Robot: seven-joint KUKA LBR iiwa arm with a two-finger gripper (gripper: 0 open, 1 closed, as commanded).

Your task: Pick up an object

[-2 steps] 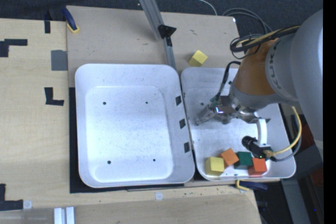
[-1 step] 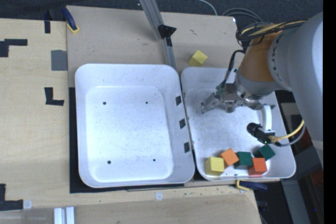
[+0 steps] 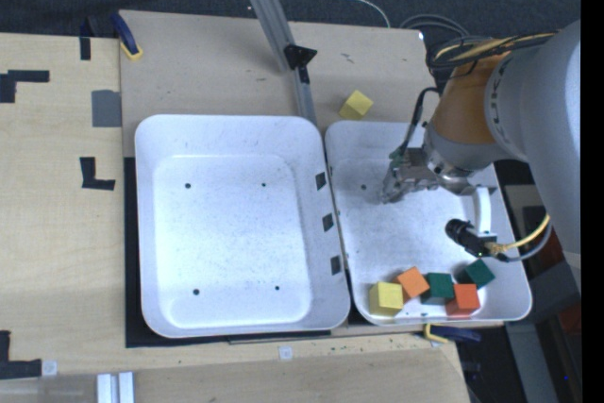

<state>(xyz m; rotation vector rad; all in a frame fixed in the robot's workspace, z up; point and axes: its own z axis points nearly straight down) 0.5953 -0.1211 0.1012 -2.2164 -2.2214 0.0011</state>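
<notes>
- We see the pincer [image 3: 394,186] low over the upper middle of the right bin [image 3: 377,231], right of centre in the frame, with bare white floor under it and nothing between its tips.
- We cannot tell whether the pincer is apart or together; it is small, dark and blurred against the speckled bin.
- The things to pick lie in a cluster at the lower right of the frame, along the bottom edge of the right bin: a yellow block [image 3: 386,297], an orange block [image 3: 413,282], a green block [image 3: 440,286], a red block [image 3: 465,298] and a darker green block [image 3: 479,274].
- They sit well apart from the pincer, and most of them touch or nearly touch a neighbour.
- Another yellow cube [image 3: 357,105] rests on the desk [image 3: 208,71] just above the right bin, outside both bins.
- We judge the blocks to be light, stiff and not fragile, with flat faces that suit a squeeze across two opposite sides.
- The yellow block at the left end of the cluster looks the easiest to take, since its left side is free.
- The crowding and the nearby bin wall could block a tip from getting down beside the others.
- The arm's grey bulk covers the right rim of the bin, and a black fitting [image 3: 464,233] lies over the floor there.
- The left bin [image 3: 231,222] holds only small dark specks.
</notes>
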